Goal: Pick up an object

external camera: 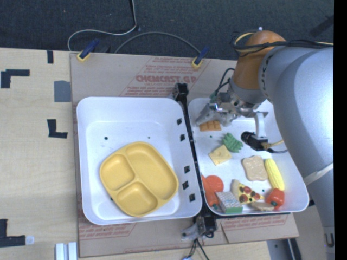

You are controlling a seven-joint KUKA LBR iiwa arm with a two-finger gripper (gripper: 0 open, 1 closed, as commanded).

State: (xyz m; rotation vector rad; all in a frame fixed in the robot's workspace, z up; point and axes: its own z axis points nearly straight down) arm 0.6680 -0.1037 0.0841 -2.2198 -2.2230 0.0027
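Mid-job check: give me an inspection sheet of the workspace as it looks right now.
Surface: cardboard sheet under two white bins.
Job's things: right bin holds toy food: waffle, green piece, cheese, bread, corn, tomato, pizza slice.
Clutter: yellow divided plate in left bin.
Grippers: pincer just above the waffle; finger state unclear.
Cables: black cable behind the bins.
Surroundings: dark carpet.

Yellow 3-compartment plate (139,178) lies in the left bin (92,110); 2 clamps (87,51) grip the cardboard (157,79)
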